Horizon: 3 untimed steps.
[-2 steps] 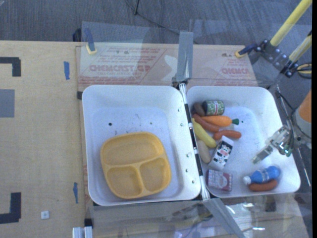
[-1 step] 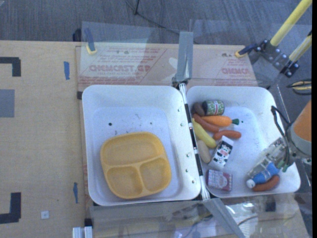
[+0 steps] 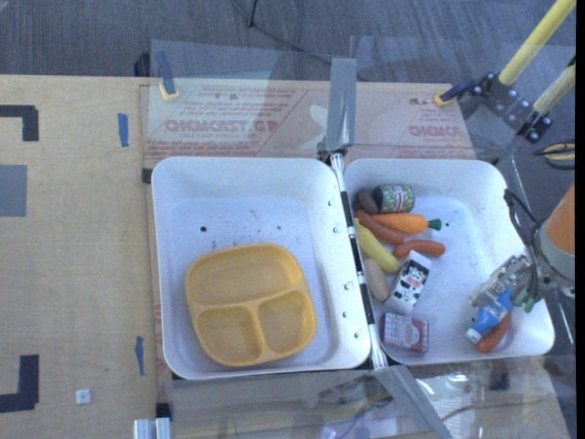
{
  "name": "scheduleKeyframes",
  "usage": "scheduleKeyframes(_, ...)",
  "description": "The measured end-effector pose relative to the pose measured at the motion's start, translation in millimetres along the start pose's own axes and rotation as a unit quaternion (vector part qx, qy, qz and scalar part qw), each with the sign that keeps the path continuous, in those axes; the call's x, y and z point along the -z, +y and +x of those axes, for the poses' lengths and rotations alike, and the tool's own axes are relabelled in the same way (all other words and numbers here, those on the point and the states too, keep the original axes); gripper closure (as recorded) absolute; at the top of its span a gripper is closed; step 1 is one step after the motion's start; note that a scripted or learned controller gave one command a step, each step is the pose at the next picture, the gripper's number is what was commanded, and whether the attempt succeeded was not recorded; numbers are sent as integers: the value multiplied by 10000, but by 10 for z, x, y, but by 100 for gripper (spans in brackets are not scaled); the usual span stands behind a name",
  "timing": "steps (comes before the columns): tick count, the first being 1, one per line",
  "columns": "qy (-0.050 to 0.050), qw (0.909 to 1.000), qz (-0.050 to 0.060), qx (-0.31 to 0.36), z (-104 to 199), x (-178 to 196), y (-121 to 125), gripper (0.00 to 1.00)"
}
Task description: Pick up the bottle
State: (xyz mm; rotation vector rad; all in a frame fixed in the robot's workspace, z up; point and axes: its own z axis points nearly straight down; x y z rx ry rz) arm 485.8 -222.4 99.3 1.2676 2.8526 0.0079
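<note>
I see my end effector [image 3: 505, 284] low in the right bin [image 3: 475, 183], touching the blue bottle [image 3: 488, 319] at the front right corner; I cannot tell its grip state.

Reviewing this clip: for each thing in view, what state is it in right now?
Bottle: lying in the right bin's near right corner, under the gripper.
Gripper: low over the bottle; grasp unclear.
Tray: right side up in the left bin, compartments bare.
Can: on its side in the right bin.
Carrot: lying flat.
Banana: lying flat.
Carton: lying flat.
</note>
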Motion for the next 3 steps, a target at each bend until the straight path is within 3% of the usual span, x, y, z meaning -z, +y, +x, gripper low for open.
scheduleKeyframes(1,60,9923,35,1234,354,830,453,100)
scheduleKeyframes(2,60,9924,35,1232,353,829,451,0)
scheduleKeyframes(3,58,9963,40,853,230,-105,142,0)
